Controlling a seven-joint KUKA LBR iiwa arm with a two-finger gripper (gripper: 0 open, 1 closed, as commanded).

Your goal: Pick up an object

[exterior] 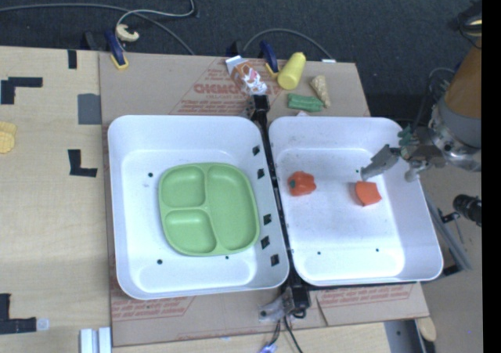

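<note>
Two small objects lie in the right bin (407, 261). A red and orange pepper-like piece (301, 183) sits near the bin's left wall, and an orange block (368, 193) lies right of the middle. My gripper (396, 168) hangs over the bin's right side, just above and right of the orange block. Its fingers are spread open, with the left fingertip (376, 167) close to the block's top edge. Nothing is between them.
The left bin (133, 265) holds a green divided plate (209, 209). On the cardboard behind the bins lie a yellow piece (291, 70), a green piece (304, 102), a beige piece (319, 89) and a small packet (246, 76). Black clips line the wall between the bins.
</note>
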